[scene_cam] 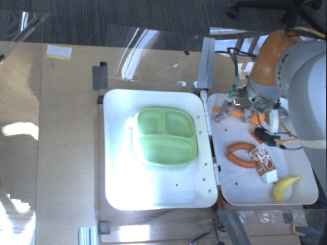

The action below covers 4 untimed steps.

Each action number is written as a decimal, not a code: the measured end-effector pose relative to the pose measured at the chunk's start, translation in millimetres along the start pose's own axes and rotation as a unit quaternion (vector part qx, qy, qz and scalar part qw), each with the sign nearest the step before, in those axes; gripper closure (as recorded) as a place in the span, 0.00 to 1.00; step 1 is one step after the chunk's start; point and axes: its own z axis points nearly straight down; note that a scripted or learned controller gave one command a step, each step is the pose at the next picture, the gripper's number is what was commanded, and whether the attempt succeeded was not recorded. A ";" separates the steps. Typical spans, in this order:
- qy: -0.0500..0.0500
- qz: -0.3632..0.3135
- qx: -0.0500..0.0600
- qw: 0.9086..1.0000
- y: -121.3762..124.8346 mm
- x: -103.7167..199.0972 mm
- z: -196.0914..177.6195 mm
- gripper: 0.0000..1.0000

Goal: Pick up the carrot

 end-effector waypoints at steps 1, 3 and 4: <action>-0.002 -0.021 -0.018 1.000 -10.4 -26.2 -0.4 0.00; 0.002 -0.018 0.012 1.000 -1.8 -40.9 -6.0 1.00; -0.004 -0.067 -0.024 0.997 6.1 31.5 -130.3 1.00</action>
